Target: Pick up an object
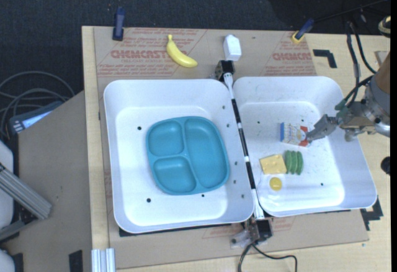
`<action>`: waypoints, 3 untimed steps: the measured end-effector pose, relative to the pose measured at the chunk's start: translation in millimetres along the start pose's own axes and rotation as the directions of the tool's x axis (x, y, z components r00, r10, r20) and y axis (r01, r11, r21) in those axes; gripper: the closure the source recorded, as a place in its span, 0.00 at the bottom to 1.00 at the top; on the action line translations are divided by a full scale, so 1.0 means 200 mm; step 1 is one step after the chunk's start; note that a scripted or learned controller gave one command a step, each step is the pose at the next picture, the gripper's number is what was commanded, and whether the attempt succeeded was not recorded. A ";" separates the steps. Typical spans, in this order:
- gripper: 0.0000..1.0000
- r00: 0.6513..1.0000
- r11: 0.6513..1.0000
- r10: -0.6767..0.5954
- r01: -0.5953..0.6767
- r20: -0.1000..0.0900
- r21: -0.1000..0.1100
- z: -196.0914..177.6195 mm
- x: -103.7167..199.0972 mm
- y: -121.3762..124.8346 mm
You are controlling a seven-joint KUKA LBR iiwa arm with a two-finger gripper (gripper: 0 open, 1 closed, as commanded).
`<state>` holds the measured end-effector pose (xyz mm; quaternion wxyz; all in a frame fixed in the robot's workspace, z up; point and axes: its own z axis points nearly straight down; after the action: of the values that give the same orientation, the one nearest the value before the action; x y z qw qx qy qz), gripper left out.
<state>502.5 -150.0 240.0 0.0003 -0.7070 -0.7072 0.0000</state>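
Nothing is lifted yet: the claw (pixel 318 130) hovers just beside the small packet (pixel 291 133), grip state impossible to tell, so grasping remains.

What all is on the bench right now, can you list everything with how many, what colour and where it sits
bins: 2, white, side by side on the bench
divided plate: 1, teal, three compartments, in the left bin
banana: 1, yellow, on the board behind the left bin
small packet: 1, white with blue and red, middle of the right bin
yellow block: 1, yellow, right bin, beside the green item
green item: 1, green, right bin, right of the yellow block
small round piece: 1, yellow, right bin, near the front
clamps: 2, blue, at the board's back edge
gripper: 1, grey, over the right bin beside the small packet
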 end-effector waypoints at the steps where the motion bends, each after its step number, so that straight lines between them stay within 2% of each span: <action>1: 0.00 1.000 1.000 0.001 -0.001 -0.001 0.002 0.38 0.02 0.07; 2: 0.00 1.000 1.000 -0.001 0.001 -0.001 -0.004 0.77 0.23 0.00; 3: 0.00 1.000 1.000 0.001 -0.001 0.001 -0.004 0.77 0.14 0.18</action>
<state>539.2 -121.0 85.8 -0.0016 -0.7074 -0.7068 -0.0011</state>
